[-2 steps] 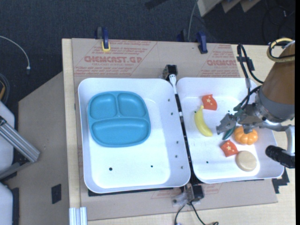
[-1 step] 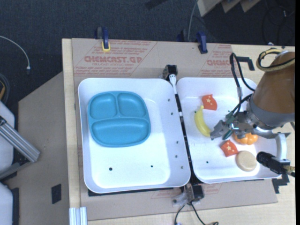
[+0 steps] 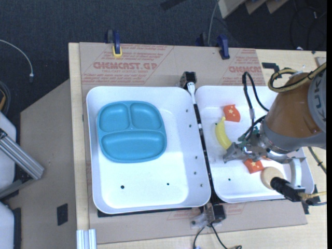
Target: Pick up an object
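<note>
Since the gripper (image 3: pixel 234 153) hangs low in the right bin (image 3: pixel 207 102) just beside the yellow banana (image 3: pixel 222 134), that seems the target; nothing sits between its fingers, grip state undeterminable. Orange pieces (image 3: pixel 231 113) crowd nearby; the left bin (image 3: pixel 145 183) holds a blue tray (image 3: pixel 133 131), with open floor

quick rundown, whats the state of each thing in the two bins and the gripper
blue divided plate: flat, right way up in the left bin, nothing in its compartments
yellow banana: lying in the right bin, free of the gripper
orange piece: lying loose above the banana
orange-red piece: lying beside the gripper, partly covered
round beige piece: resting near the bin's lower edge
gripper: low in the right bin, beside the banana's lower end
</note>
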Tool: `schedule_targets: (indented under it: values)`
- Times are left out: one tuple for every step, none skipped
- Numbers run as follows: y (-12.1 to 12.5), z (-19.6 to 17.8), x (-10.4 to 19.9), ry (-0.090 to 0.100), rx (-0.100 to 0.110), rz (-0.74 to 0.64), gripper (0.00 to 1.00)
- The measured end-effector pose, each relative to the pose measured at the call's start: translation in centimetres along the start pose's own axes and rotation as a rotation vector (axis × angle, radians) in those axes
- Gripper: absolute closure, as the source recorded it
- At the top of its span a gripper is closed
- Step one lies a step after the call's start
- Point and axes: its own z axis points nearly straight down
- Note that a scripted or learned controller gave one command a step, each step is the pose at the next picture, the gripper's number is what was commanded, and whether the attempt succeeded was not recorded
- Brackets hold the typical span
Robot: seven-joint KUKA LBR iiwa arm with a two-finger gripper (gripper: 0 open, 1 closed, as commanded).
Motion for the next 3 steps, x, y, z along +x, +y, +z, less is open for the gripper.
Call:
schedule_targets:
  values:
    - [0.1, -1.2, -0.1, -0.002, -0.005, 0.001, 1.0]
    - [-0.5, -6.9, -0.1, -0.003, -0.004, -0.001, 1.0]
    - [-0.5, -12.0, -0.1, -0.003, -0.007, -0.001, 1.0]
